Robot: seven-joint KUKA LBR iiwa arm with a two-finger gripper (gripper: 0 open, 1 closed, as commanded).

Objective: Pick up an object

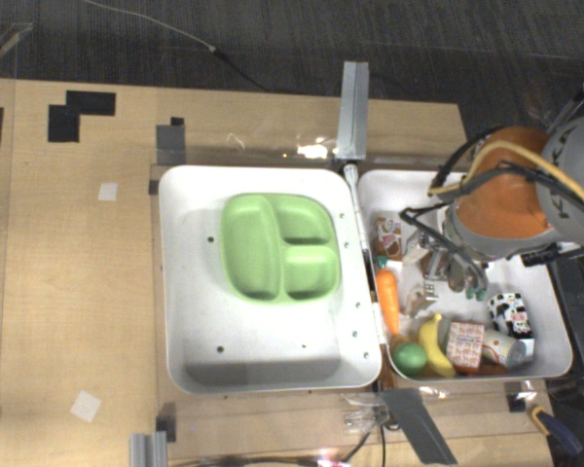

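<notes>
2 white bins, and the arm point(506, 197) leans over the right bin point(563, 348).
The gripper point(448, 272) hangs low just right of the carrot point(388, 300); its grip I cannot tell. The carrot looks light, stiff and smooth, best pinched across its middle.

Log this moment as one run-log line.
arm: over right bin | gripper: low among items, nothing seen held | nearby: carrot, banana | left bin: green tray
</notes>
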